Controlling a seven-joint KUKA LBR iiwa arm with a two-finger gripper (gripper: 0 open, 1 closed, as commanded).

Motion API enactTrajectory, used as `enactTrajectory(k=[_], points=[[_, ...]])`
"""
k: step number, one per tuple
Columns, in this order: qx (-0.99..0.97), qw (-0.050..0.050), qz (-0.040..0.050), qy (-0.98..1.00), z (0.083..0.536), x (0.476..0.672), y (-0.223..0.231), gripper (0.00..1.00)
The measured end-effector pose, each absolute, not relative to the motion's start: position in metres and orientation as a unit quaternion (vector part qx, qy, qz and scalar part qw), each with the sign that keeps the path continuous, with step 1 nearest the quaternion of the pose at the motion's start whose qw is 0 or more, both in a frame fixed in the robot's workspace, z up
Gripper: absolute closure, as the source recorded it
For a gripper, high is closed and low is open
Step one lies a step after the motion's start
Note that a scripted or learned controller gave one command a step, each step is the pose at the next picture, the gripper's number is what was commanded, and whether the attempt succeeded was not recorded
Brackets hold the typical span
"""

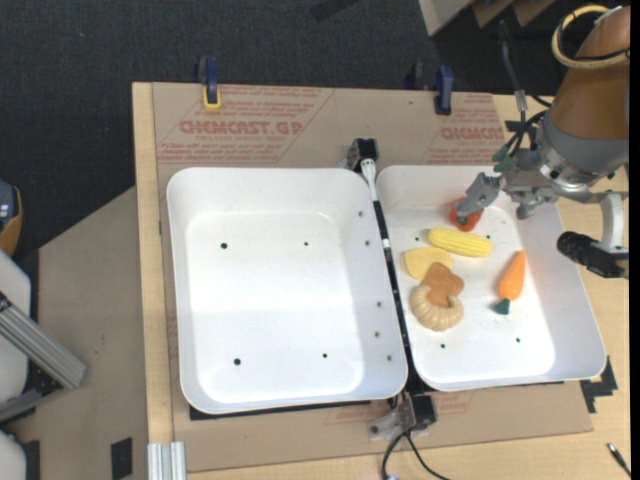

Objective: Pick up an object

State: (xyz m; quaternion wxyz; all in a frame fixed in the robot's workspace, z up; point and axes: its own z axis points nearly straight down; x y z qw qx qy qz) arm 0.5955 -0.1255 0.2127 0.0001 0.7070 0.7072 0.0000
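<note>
Two shallow white bins on bench; right bin holds yellow corn cob, orange carrot, tan pastry. Claw over red object (fingers' state: cannot tell).

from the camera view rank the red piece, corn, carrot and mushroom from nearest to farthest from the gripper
From the gripper, over the right bin's far side:
1. Red piece, right at the fingertips, partly hidden.
2. Corn, just in front of it.
3. Carrot, toward the bin's right side.
4. Mushroom, nearer the front, by the divider.
</note>
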Motion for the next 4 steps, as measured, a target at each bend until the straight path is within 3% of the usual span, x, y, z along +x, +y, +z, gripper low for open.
enactTrajectory(k=[1,2,3,4], points=[[0.707,-0.006,-0.0034,0.707,0.088,0.552,-0.092,0.00],[0.708,0.001,0.0006,0.706,0.106,0.557,-0.094,1.00],[0.708,0.001,0.0004,0.706,0.105,0.556,-0.094,0.00],[0.706,0.001,0.0009,0.708,0.084,0.617,-0.093,0.00]])
